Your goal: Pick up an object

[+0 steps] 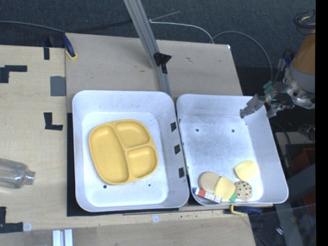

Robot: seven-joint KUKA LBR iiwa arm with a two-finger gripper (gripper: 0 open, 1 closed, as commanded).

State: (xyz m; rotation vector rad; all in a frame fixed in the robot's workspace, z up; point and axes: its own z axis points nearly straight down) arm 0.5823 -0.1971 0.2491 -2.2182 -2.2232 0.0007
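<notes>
My gripper (260,105) hovers over the upper right rim of the right bin (220,137); I cannot tell how it is set. Well below me, in that bin's lower corner, lie a tan cookie (207,180), two yellow pieces (246,169) and a speckled cookie (244,190). Far to my left, the left bin (123,99) holds a yellow divided plate (123,150).

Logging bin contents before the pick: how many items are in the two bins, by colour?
Yellow: 3, the divided tray and two pale pieces
Tan: 1, round piece
Speckled: 1, cookie
Red and white: 1, small tube
Total: 6
</notes>
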